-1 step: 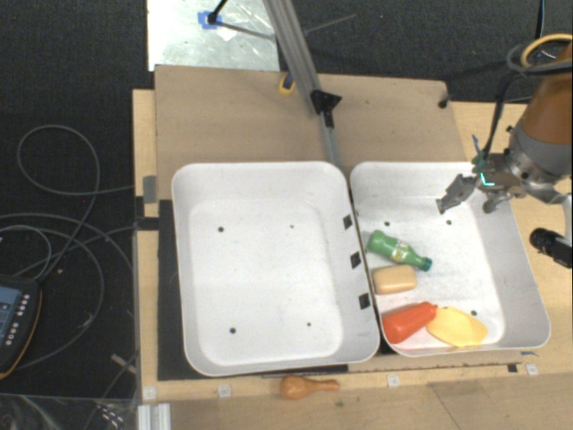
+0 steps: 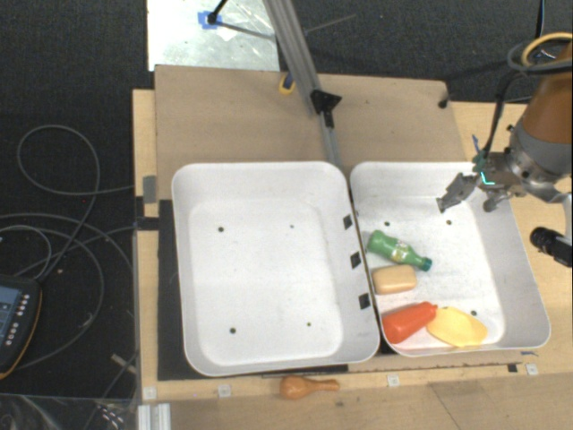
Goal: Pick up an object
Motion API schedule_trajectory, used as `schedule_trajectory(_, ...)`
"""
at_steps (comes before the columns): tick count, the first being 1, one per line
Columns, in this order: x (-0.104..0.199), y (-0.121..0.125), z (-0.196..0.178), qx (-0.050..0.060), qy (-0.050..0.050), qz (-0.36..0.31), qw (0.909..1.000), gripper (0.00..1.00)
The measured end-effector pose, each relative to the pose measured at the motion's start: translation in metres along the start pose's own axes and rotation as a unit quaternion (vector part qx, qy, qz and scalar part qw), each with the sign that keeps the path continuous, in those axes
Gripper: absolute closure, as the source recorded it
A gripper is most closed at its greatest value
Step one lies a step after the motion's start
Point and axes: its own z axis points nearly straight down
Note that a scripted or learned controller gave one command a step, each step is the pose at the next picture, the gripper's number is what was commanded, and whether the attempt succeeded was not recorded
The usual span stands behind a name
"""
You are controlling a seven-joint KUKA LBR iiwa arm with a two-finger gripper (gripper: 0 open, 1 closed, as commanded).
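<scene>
The right bin [image 2: 510, 240] is holding a green bottle [image 2: 399, 251], tan block [image 2: 394, 280], red piece [image 2: 407, 320] and yellow piece [image 2: 457, 327]. The gripper [image 2: 472, 197] is hovering above its far side, fingers apart, gripping nothing. A brown item [image 2: 307, 385] is lying on the bench in front of the left bin [image 2: 192, 240].

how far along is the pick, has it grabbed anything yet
Nothing looks picked yet. The green plastic bottle, tan oblong block, red pepper-shaped toy and yellow rounded toy all lie in the right white bin. The gripper hangs above that bin's far end, apart from them. Descent, grasp and lift remain.
</scene>
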Motion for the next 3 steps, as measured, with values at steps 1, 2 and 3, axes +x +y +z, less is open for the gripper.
schedule_trajectory(1,-0.006,0.001,0.060,0.003,0.000,0.002,1.0000,0.00)
schedule_trajectory(2,-0.002,0.002,0.123,0.003,0.001,0.002,1.0000,0.00)
schedule_trajectory(3,-0.002,0.003,0.128,0.000,0.000,0.002,1.0000,0.00)
